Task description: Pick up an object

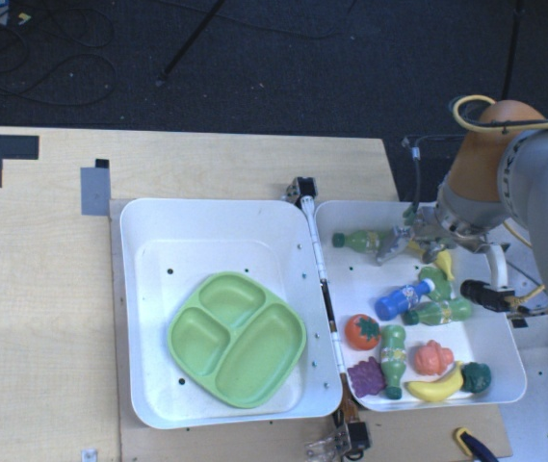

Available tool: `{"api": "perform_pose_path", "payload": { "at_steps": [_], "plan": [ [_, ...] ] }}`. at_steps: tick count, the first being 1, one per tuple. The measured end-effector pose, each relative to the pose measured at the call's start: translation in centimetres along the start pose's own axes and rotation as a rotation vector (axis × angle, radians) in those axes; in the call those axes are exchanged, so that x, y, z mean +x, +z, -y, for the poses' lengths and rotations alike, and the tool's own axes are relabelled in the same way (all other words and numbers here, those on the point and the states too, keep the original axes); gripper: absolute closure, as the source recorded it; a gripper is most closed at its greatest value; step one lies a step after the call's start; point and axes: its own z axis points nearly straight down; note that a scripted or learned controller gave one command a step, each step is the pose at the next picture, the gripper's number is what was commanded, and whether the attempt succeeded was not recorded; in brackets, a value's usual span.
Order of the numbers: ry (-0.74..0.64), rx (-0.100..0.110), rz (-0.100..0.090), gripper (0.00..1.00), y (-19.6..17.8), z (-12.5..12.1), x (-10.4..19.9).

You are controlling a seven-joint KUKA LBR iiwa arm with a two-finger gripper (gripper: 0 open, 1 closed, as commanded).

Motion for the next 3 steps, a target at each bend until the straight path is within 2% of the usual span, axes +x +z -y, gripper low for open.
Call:
{"api": "perform_pose_path", "payload": {
  "at_steps": [3],
  "plan": [
    [0.002,-0.001,0.002,0.0,-0.02,0.05,0.13]
  ]
}}
